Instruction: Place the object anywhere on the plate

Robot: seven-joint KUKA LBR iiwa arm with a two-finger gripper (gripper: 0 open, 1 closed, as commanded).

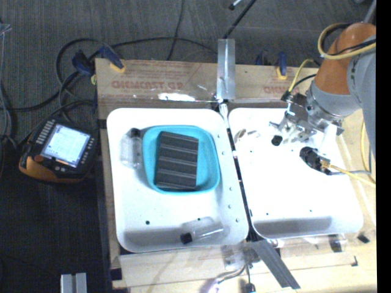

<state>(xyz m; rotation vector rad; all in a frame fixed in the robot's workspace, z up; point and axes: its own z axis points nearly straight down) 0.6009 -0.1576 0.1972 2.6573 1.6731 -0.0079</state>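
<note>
Dark ribbed block lying flat on the blue plate in the left bin, we see a clear bottle touching the plate's left rim, gripper well right of the plate over the right bin, we cannot tell its grip.

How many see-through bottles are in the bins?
2. One clear bottle stands in the left bin beside the blue plate's left edge. The other lies on its side near that bin's front wall. None seems hidden, though the dark block covers part of the plate.
</note>
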